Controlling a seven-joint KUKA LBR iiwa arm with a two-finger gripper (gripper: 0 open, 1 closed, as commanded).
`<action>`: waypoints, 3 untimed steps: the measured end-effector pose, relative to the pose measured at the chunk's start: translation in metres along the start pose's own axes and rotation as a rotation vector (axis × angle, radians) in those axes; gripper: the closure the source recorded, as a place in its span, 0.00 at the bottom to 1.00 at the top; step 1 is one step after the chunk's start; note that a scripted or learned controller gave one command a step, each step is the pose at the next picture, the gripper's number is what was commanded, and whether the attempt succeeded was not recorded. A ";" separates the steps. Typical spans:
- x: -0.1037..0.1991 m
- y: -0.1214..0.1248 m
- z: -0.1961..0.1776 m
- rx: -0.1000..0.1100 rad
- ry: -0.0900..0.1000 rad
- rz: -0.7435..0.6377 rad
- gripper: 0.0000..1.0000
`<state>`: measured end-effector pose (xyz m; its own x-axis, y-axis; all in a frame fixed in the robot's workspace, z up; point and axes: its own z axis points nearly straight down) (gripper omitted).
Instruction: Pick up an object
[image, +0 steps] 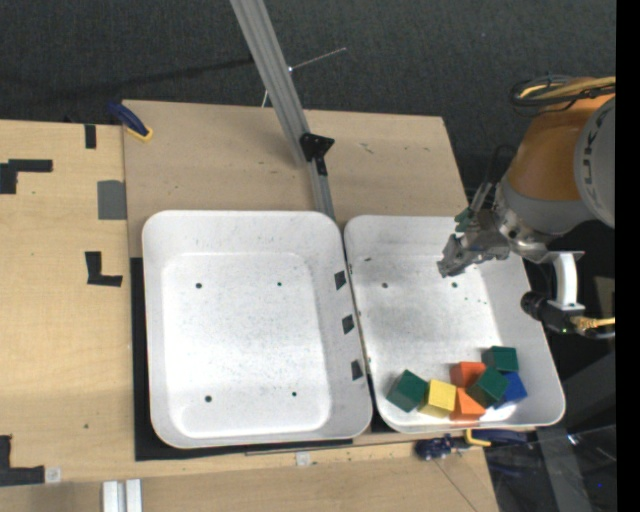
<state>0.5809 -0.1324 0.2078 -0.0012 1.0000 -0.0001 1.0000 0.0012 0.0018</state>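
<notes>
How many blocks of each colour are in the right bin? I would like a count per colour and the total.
Green blocks: 3
Orange blocks: 2
Yellow block: 1
Blue block: 1
Total: 7, all clustered at the near end of the right bin. Some overlap, so a hidden one is possible.

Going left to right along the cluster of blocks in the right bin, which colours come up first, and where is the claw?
Dark green block → yellow block → orange block → blue block. The claw hangs above the bin's far part.
</notes>
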 end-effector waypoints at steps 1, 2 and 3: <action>0.043 0.006 -0.003 0.002 0.002 -0.005 1.00; 0.094 0.012 -0.018 0.001 0.002 -0.006 1.00; 0.153 0.015 -0.028 0.002 0.003 -0.007 1.00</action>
<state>0.5960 0.0206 0.2360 -0.0078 1.0000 0.0027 1.0000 0.0078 -0.0005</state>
